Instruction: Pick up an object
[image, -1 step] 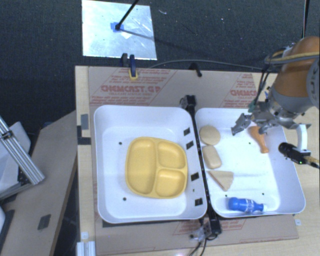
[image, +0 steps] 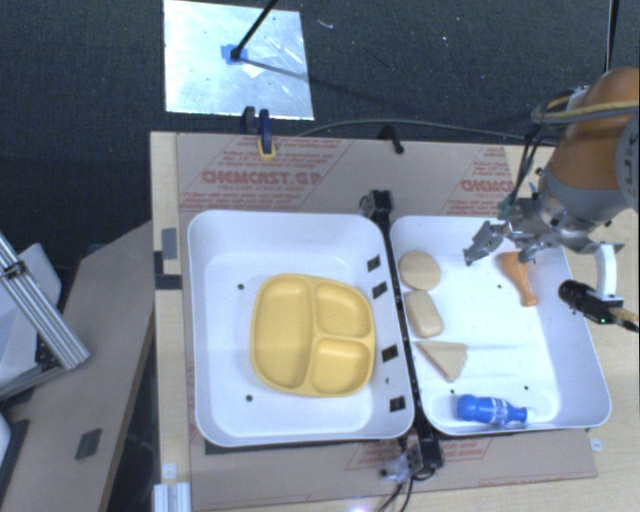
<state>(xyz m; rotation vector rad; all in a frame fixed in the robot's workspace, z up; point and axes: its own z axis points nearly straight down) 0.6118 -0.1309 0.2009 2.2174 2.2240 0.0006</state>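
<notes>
Two white bins (image: 230, 420), brown board (image: 330, 165), foil sheet (image: 200, 70)

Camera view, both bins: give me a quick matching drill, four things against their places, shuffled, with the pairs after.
Things:
1. yellow divided plate
2. blue bottle
3. orange piece
4. round tan piece

Places:
A. right bin, near front edge
B. right bin, far side, beside the gripper
C. middle of the left bin
D. right bin, far left corner, by the divider

Pairs: 1-C, 2-A, 3-B, 4-D
</notes>
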